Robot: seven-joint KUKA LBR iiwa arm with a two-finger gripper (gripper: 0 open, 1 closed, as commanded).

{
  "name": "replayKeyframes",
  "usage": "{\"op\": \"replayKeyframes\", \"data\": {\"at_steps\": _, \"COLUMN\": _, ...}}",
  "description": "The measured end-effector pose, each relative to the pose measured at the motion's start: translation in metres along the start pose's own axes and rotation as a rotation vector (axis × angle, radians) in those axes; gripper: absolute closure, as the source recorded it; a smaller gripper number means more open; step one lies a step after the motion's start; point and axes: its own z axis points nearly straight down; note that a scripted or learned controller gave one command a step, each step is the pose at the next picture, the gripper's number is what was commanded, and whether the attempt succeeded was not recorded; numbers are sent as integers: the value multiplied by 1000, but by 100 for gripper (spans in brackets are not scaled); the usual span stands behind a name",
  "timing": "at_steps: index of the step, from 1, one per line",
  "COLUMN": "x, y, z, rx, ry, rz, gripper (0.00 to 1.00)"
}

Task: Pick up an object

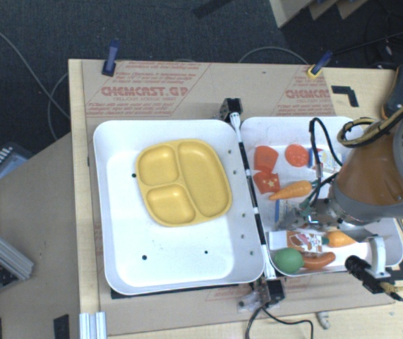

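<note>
The right bin (275,127) holds several toy foods. Among them are a red block (265,157), a red strawberry-like piece (267,182), a red-orange round piece (297,155) and an orange carrot (293,189). Near its front edge lie a green ball (288,260), a red sausage (319,262), a white printed packet (305,242) and an orange piece (341,239). My gripper (313,214) hangs low over the middle of this bin, just behind the packet and right of the carrot's tip. The wrist hides what lies under it.
The left bin (116,260) carries a yellow three-compartment plate (183,182) in its rear half. The arm's orange band (370,179) and its cables cover the right bin's right side. A black divider bar (247,182) runs between the bins.
</note>
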Motion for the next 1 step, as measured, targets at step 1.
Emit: {"op": "replayKeyframes", "data": {"at_steps": 1, "x": 0, "y": 0, "z": -10, "rx": -1, "ry": 0, "rz": 1, "gripper": 100}}
